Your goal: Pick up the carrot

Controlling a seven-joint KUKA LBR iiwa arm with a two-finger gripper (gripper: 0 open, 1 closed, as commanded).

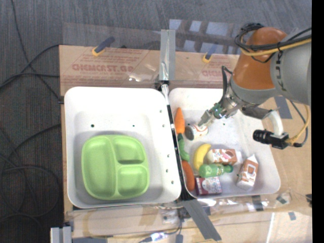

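Observation:
An orange carrot (178, 121) lies lengthwise against the left wall of the right bin (263, 186), near its far end. A green piece (181, 148) follows just below it, and a second orange carrot-like piece (188, 175) lies further toward the front along the same wall. My gripper (205, 120) hangs low over the bin's far middle, slanting down to the left. Its tip is a short way right of the upper carrot and just above a small round grey and orange object (195, 131). Nothing shows as held.
A yellow banana (201, 155), a small drink carton (223, 156), a green bottle (215, 170), a maroon packet (207, 186) and a white and orange carton (247, 172) crowd the right bin's front. A green divided plate (115, 166) sits in the left bin (101, 103).

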